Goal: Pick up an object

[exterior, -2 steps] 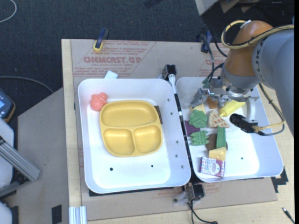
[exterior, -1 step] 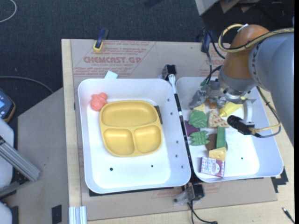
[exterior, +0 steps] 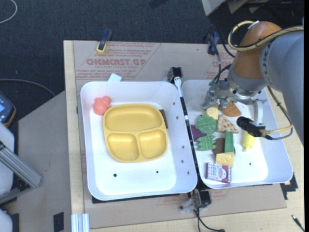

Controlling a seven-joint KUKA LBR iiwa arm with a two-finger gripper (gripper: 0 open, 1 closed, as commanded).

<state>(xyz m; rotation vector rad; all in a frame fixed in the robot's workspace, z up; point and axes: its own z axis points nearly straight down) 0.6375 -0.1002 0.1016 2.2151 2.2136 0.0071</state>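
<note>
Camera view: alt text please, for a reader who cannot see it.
The grey arm's hand is down at the far end of the right bin, over a pile of small toy foods. The left bin holds a yellow divided plate and a pink toy.

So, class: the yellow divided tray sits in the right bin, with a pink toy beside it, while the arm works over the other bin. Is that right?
Not quite. The camera view shows the yellow divided tray in the left bin, not the right one. The pink toy is indeed beside it, and the arm works over the other bin.
</note>
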